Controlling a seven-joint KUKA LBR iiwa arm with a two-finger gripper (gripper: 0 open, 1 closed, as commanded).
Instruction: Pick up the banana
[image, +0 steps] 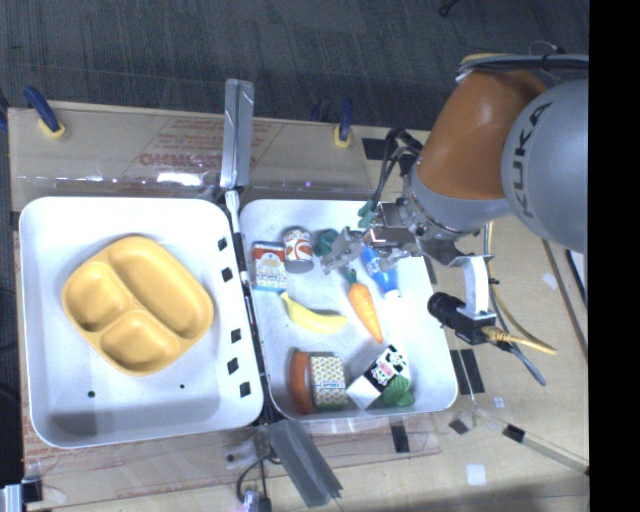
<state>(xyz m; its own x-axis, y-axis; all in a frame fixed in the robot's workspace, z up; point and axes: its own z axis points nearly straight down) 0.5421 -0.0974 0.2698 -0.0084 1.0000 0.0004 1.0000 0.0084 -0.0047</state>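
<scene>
The banana (312, 316) is a short yellow curved piece lying flat near the middle of the right bin (432, 345). My gripper (345, 250) hangs over the upper middle of that bin, a little up and to the right of the banana and apart from it. It sits between a teal object (327, 240) and a blue object (381, 272). Nothing is seen held in it. The grey arm with its orange band (478, 140) reaches in from the upper right.
Around the banana lie an orange carrot (365, 309), a small red-and-white box (268, 267), a can (297, 245), an orange cylinder (318, 381), a black-and-white carton (385, 368) and a green item (401, 394). The left bin (60, 400) holds a yellow divided plate (138, 300).
</scene>
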